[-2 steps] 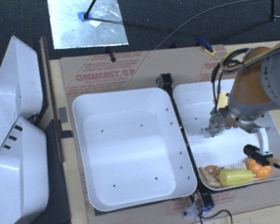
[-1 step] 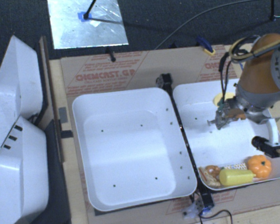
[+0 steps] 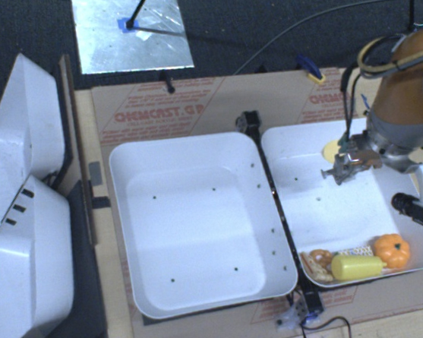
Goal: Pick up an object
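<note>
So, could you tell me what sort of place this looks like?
Probably a robotics lab's grasping test bench: two white bins side by side on a board, a grey-and-orange arm reaching over the right bin, and small toy items clustered there.

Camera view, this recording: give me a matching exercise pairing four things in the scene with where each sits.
Things:
1. small orange pumpkin-shaped toy
2. yellow cylinder-shaped plastic object
3. pale yellow flat item
4. shiny square metal sheet

Places:
A. on the dark floor beyond the bench's far edge
B. far part of the right bin, just beside the gripper
C. near right corner of the right bin
D. along the right bin's near wall, left of the pumpkin toy

Pairs: 1-C, 2-D, 3-B, 4-A
</note>
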{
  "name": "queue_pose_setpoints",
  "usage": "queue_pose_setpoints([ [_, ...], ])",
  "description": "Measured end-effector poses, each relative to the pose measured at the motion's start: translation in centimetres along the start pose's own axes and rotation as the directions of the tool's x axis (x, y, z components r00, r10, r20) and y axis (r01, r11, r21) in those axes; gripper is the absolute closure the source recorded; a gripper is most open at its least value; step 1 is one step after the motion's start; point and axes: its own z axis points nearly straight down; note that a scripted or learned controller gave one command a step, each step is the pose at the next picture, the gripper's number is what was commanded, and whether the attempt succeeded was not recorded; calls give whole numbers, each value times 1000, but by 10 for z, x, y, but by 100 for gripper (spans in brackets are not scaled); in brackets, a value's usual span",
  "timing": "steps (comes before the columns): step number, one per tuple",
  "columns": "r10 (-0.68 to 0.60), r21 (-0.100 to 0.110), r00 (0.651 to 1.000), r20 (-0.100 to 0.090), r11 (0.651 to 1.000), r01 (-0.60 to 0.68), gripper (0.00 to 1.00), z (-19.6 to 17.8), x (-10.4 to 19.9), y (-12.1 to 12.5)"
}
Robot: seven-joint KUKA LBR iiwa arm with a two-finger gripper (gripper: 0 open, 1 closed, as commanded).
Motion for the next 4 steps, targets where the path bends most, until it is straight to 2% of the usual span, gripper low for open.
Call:
queue_pose_setpoints([
  [1,0,0,1000,0,1000,0,100,-47,-9,3],
  [4,-4,4,1000,-2,1000,4,100,-32,124,-14],
])
